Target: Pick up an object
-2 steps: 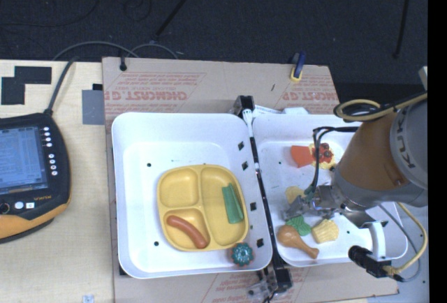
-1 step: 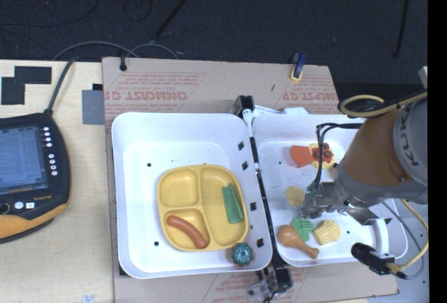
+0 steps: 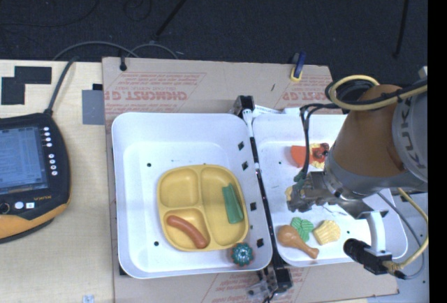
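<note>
Toys lie scattered in the right bin: a brown toy drumstick near the front edge, a green ridged piece touching it from behind, and a pale yellow ridged piece just beside that on the right. Farther back sits a red-orange toy with a small red and yellow piece next to it, partly hidden by the arm.

Above the middle of this bin hangs the gripper, dark and seen from above, just behind the green piece and in front of the red-orange toy. Nothing shows between its fingers, and how far apart they stand cannot be told from this angle. The arm behind it is wrapped in orange-brown at the wrist, with black and yellow cables looping over its top, and it covers much of the bin's right half.

The left bin holds a yellow divided plate. A toy sausage lies in its front compartment and a green stick lies in the right one. A small teal ball rests on the bin floor just off the plate's front right corner.

Both bins sit on a cardboard sheet. A handheld control pad with a screen lies on the bench to the far left.
</note>
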`<move>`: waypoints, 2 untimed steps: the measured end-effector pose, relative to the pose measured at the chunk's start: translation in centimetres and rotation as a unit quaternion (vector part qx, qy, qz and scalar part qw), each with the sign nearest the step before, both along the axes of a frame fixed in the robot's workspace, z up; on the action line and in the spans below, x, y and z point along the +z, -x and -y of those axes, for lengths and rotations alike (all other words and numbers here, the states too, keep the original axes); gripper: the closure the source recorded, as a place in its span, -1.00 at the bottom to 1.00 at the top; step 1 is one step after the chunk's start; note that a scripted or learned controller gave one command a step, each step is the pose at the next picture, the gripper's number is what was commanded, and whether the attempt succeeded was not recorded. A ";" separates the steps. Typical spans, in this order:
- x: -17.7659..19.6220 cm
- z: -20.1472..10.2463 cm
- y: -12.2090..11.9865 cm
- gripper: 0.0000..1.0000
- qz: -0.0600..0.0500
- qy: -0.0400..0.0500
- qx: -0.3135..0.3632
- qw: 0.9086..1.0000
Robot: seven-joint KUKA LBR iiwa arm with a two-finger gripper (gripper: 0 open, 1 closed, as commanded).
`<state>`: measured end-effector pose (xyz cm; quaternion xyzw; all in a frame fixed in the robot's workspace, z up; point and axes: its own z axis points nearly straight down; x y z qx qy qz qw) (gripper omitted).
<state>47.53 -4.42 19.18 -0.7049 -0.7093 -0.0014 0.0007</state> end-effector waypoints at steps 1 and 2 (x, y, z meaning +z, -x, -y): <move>12.9 -8.1 -0.2 1.00 0.005 -0.001 0.002 1.000; 22.6 -3.2 -0.1 1.00 0.004 0.002 -0.004 1.000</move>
